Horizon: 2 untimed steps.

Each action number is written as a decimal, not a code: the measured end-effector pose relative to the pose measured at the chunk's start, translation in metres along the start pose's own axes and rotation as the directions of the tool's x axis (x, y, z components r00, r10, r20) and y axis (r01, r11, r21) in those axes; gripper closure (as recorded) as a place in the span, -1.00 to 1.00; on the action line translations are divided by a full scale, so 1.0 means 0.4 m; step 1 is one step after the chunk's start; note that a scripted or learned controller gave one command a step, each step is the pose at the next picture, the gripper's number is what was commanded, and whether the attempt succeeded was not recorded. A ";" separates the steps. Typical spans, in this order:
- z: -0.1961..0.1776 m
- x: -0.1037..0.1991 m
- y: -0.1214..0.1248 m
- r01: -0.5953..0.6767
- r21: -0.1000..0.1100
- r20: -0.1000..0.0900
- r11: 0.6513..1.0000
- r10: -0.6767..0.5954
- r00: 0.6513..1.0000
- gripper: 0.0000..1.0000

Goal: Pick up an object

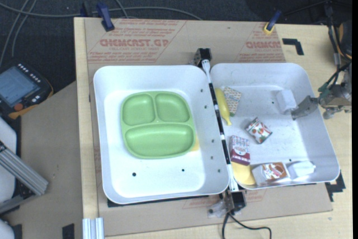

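I've got a handful of candidates in the right bin (313,120), and the one I'm eyeing is the small red-and-white packet (258,130) lying loose near the middle of that bin's floor, well apart from its neighbours. It looks light and crinkly to me, a wrapped thing that should give a little under pressure and may slide on the smooth white plastic, so I'd take it across its narrow width, coming straight down.

Working outward: along the left wall of that bin lies a yellow banana-shaped piece (222,106) with a speckled packet (232,97) just beside it. Nearer to me, a red-and-white carton (239,149) sits against the divider, touching a yellow piece (241,173) below it, and a brown-and-red pouch (272,172) lies right next to that, in the near corner. Those are crowded, harder to get fingers around. A pale grey block (285,99) rests toward the far right.

The claw (305,107) is at the right rim of this bin, low, close to that grey block. It's small and dark in my feed, and I cannot tell whether it is spread or closed; I see nothing between its tips.

Over in the left bin (112,137) sits a green divided plate (158,124), stiff and broad, a poor pick. Both bins rest on the desk (168,42).
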<state>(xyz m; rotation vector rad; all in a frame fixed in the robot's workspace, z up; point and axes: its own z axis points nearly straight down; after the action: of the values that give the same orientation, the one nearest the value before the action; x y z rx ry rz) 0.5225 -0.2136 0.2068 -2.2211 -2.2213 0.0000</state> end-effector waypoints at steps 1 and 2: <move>0.169 0.242 0.063 0.002 0.002 -0.001 1.000 -0.002 1.000 -1.00; 0.307 0.243 0.090 0.000 0.002 -0.001 1.000 0.000 1.000 -1.00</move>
<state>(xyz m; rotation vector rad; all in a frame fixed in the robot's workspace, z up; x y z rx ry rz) 0.5586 -0.1163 0.0841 -2.2197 -2.2197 0.0017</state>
